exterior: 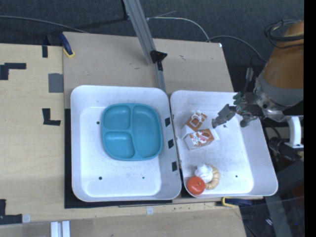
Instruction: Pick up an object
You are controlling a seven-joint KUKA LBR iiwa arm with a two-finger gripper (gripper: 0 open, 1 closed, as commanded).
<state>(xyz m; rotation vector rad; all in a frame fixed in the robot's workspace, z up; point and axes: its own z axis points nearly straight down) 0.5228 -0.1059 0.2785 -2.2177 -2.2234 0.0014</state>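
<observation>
the gripper (231, 116) is seen above the right bin (256, 177) with fingers spread and nothing between them. two snack packets (198, 131) are found just beside it, a toy (202, 178) near the front wall.

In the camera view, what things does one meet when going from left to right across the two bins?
Blue divided plate in the left bin → two snack packets in the right bin → end effector above that bin.
</observation>
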